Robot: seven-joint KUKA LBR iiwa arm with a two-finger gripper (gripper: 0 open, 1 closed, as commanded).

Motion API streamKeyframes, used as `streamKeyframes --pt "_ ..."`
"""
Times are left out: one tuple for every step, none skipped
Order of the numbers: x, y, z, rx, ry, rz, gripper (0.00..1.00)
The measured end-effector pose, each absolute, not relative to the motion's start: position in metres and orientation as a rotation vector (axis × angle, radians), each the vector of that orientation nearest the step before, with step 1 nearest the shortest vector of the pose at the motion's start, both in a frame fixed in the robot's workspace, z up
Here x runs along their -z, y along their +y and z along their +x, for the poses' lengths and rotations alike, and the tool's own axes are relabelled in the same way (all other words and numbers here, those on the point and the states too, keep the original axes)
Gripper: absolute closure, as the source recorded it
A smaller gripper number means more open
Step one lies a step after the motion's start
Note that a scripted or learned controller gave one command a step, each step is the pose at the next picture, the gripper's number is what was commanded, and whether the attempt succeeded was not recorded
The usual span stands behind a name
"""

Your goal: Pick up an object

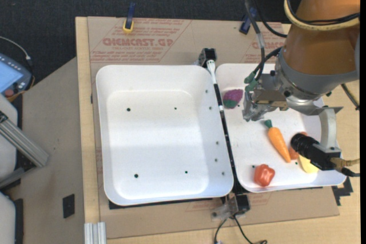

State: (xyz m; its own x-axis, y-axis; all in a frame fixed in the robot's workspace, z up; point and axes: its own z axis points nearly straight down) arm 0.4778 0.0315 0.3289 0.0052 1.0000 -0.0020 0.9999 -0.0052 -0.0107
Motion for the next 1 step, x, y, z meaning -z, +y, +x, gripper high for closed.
streamKeyframes --pt "-0.3597 0.047 0.4798 0.006 -2.226 -2.221 1.0"
